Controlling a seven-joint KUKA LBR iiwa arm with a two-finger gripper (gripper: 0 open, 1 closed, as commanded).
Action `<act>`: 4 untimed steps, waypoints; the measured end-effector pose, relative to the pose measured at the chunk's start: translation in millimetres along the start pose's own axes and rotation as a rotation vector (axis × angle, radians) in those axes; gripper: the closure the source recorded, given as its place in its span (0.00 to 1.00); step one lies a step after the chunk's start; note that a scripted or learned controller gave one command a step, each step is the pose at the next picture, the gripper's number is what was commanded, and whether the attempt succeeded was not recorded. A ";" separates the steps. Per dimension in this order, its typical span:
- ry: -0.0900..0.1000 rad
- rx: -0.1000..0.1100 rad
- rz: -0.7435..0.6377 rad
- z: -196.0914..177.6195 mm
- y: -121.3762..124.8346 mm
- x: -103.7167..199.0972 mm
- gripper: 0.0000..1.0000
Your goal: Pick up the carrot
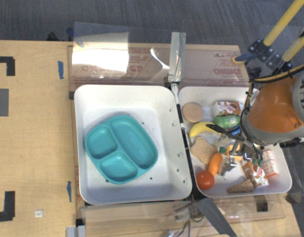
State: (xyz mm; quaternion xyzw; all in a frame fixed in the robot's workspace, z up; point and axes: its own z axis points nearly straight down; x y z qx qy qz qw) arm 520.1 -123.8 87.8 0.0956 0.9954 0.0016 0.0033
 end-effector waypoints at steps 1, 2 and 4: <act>-0.005 0.004 -0.128 -0.8 25.0 38.0 0.00; -0.016 0.004 -0.130 -12.8 26.3 34.6 1.00; -0.003 0.001 0.083 -155.5 102.0 49.2 1.00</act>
